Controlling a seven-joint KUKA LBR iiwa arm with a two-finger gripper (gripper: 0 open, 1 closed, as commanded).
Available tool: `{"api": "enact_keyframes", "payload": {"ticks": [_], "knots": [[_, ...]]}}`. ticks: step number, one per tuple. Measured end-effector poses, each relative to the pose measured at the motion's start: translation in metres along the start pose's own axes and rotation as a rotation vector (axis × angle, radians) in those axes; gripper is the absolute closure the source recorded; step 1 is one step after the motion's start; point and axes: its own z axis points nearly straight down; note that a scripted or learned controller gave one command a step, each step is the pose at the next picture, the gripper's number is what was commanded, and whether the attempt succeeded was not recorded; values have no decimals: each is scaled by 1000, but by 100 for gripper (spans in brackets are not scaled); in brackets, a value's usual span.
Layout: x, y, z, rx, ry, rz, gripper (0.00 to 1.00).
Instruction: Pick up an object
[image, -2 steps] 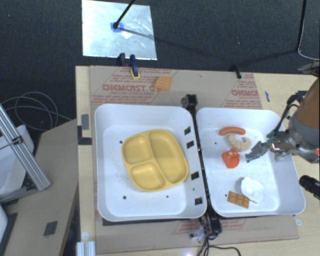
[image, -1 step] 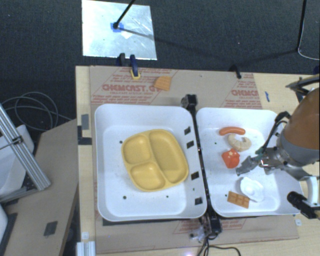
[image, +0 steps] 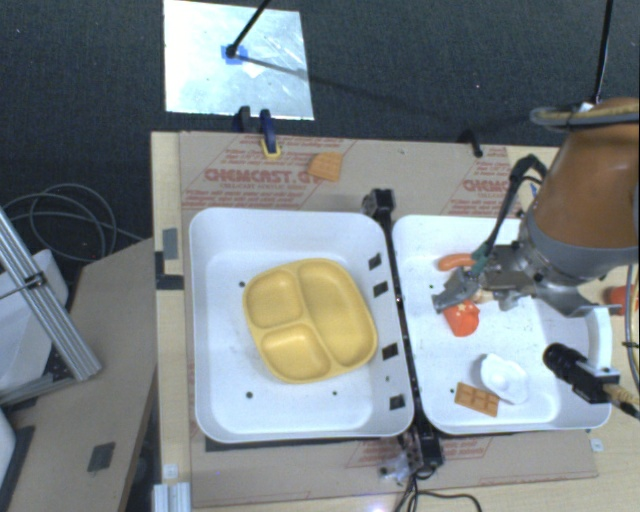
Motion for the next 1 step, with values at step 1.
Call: {"api": "enact_keyframes", "payload": {"ticks": [1], "knots": [[-70, -4, 108, 23, -6, 21, 0]]}}
